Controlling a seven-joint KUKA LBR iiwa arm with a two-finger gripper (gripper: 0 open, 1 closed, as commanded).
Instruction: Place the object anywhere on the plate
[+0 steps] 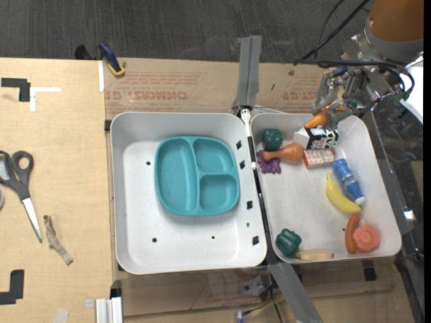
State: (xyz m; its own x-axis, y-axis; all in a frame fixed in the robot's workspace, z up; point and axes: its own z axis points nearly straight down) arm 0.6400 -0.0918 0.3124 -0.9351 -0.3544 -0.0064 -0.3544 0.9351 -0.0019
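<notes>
A teal divided plate (197, 175) lies in the left white bin (131, 247), with nothing on it. The right white bin (377, 180) holds several toy items: a dark green piece (272, 138), a tan drumstick (286, 155), purple grapes (269, 165), a black-and-white box (322, 138), a pink carton (318, 157), a blue bottle (348, 179) and a yellow banana (340, 197). My gripper (339, 99) hangs over that bin's far right corner. A small orange piece (315, 120) sits just below it; I cannot tell whether they touch.
A green pepper (288, 242), a pale stick (315, 254), an orange sausage (350, 233) and a pink round toy (366, 238) lie at the right bin's near edge. Scissors (20, 184) rest on the bench at far left. A grey divider (248, 79) stands behind the bins.
</notes>
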